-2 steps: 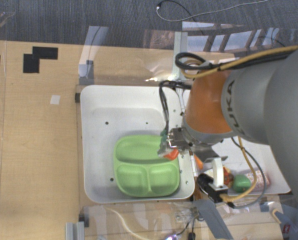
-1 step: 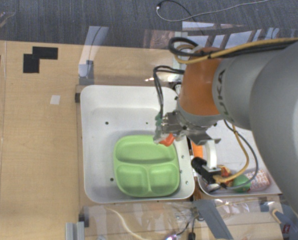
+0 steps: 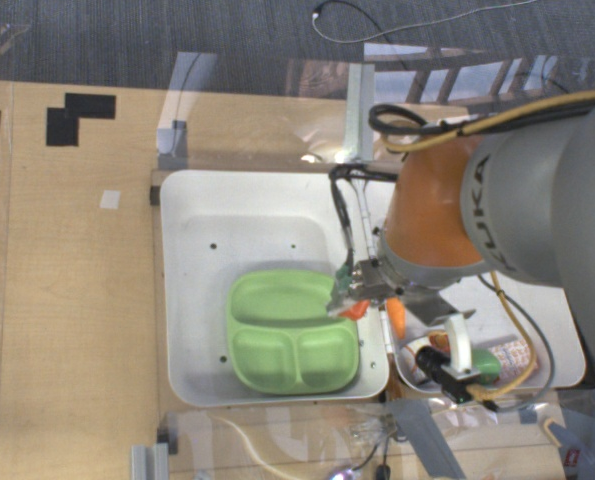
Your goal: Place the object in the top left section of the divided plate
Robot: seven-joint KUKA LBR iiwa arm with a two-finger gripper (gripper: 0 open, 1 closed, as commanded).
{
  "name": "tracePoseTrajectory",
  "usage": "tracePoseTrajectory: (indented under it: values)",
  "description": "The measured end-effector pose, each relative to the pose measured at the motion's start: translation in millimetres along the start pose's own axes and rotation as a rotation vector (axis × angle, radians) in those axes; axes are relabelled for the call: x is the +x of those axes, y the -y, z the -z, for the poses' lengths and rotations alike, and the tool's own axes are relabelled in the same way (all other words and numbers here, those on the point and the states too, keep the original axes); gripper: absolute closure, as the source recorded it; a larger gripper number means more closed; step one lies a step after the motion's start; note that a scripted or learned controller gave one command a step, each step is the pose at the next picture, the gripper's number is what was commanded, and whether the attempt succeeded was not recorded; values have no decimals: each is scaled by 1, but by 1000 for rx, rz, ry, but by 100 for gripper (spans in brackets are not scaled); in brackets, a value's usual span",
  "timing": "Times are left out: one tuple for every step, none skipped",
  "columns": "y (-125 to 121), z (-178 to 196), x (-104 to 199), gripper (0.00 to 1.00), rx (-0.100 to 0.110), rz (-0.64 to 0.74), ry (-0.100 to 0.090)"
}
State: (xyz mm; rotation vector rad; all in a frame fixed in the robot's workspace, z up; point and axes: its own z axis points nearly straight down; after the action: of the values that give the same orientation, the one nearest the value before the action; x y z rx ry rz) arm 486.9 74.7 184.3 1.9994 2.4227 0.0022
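A light green divided plate (image 3: pixel 293 330) lies in the left white bin (image 3: pixel 207 238), toward its front right. It has one long section at the far side and two smaller sections at the near side. My gripper (image 3: pixel 347 293) hangs over the plate's right rim, level with the long section. A small orange-red object (image 3: pixel 355 311) shows just under the gripper's tip, at the plate's right edge. The view does not show whether the gripper holds it or whether it rests on the rim.
The right bin (image 3: pixel 567 368) lies mostly under the grey and orange arm (image 3: pixel 447 218). In it I see an orange carrot-like piece (image 3: pixel 396 318) by the dividing wall and a bottle with a green end (image 3: pixel 497 360). The left bin's far half is bare white floor.
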Motion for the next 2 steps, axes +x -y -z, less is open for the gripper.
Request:
tracePoseTrajectory:
  values:
    - [-18, -70, 47, 100, -31, 167, 3]
    - [-18, -69, 44, 0, -35, 162, 8]
